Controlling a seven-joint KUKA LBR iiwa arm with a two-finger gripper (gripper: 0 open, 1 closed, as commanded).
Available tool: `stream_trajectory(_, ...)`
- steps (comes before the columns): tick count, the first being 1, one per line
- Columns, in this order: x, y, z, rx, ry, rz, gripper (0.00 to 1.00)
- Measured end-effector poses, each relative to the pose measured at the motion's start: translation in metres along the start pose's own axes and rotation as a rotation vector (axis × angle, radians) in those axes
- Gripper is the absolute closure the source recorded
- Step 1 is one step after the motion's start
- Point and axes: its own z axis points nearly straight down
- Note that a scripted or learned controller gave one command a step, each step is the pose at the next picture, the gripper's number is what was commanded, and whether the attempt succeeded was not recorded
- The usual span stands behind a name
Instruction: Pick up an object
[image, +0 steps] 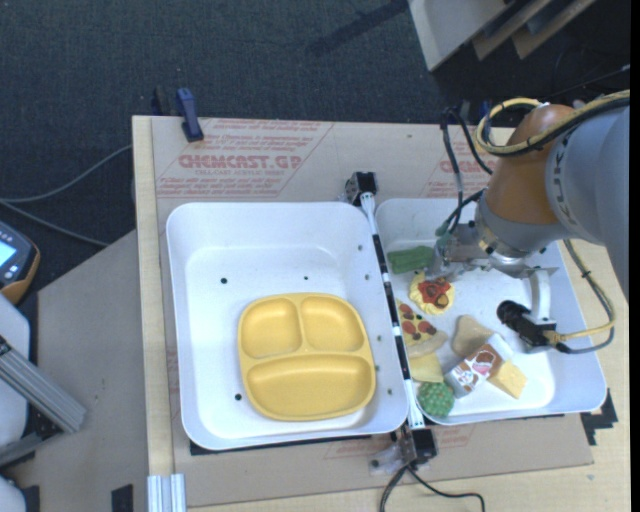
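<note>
The right bin (570, 385) holds several toy food pieces. A green piece (408, 260) lies at its back left, with a round red-and-yellow pizza piece (433, 293) just in front of it. A pizza slice (413, 325), a tan piece (472, 332), a silver wrapped item (470, 370), a cheese wedge (508, 381) and a green broccoli (435, 398) lie toward the front. My gripper (452, 252) hangs low over the bin's back part, right beside the green piece and just above the round pizza piece. The wrist hides the gripper's tips.
The left bin (200, 240) holds a yellow divided plate (303, 355). A black clamp (361, 185) sits at the back of the wall between the bins. A black part with cables (525, 322) juts from the arm over the right bin. A blue clip (187, 112) sits at the bench's back left.
</note>
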Motion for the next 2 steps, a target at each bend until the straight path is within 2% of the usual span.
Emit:
stream_trajectory(1, 0.0528, -0.0458, -0.0882, 0.013, 0.003, -0.003, 1.00)
stream_trajectory(2, 0.0497, -0.0449, -0.0834, 0.016, 0.002, 0.001, 0.00)
